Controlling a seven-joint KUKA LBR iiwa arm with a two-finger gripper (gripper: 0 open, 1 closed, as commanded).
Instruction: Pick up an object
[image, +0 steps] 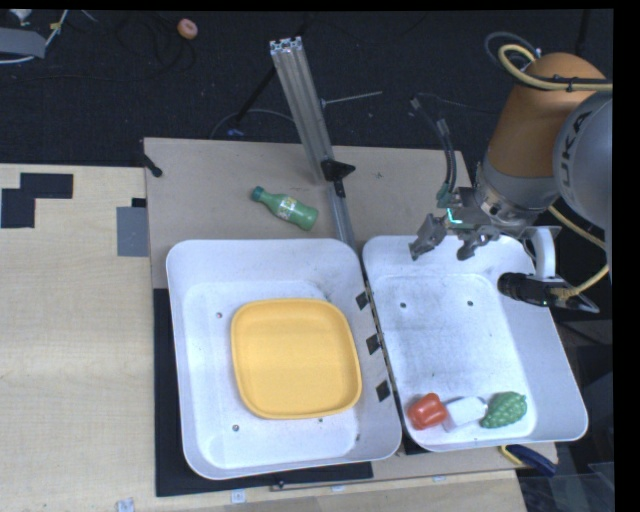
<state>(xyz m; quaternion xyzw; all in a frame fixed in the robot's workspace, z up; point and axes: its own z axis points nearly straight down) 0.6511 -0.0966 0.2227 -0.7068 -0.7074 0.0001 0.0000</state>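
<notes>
Arm enters from the right; the hand (446, 241) hangs over the far rim of the right bin (455, 330), fingers spread apart, nothing between them. Judged step: approach, before any grasp.

Candidate objects sit clustered at the near edge of the right bin: a red pepper (427, 410), a small white block (465, 412) and a green bunch of grapes (503, 409), the block touching or just beside both neighbours. The left bin (200, 300) holds a yellow plate (295, 357). A green bottle (285, 207) lies on the tabletop (200, 190) beyond the bins.

Next move likely calls for travel across the bin toward the near wall, then descent onto one item. The middle of the right bin offers free passage. Tight spots: the near rim just behind the cluster, and crowding between the three items, which may hinder finger placement.
</notes>
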